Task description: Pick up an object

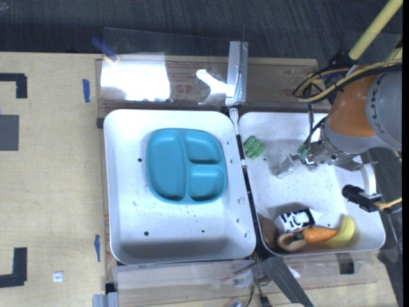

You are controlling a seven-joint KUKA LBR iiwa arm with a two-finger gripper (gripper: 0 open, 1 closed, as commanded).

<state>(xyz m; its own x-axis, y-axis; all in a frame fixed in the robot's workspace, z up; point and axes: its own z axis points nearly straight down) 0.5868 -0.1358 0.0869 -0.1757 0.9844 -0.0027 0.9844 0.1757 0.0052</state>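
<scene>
Looking down at your bench, the gripper (287, 165) sits low in the right bin (326, 190), pointing toward the left bin (128, 235), and honestly you can't tell whether it's spread or pressed together, the metal tip is just a small blur. Nothing shows pinched in it. Just up and left of the gripper lies a small green object (254, 147), near but apart from it. Well below the gripper, along that bin's near edge, you've got a cluster: a black and white item (295, 219) with white markings on it too small to read, an orange carrot-like piece (317, 234) touching it, a yellow banana (346, 230) at the carrot's right end, and a brownish ring-shaped thing (289, 240) on the left. Across the divider, far left of the gripper, a teal divided plate (186, 165) lies flat in the left bin. No brand or readable writing anywhere that you could make out.
</scene>
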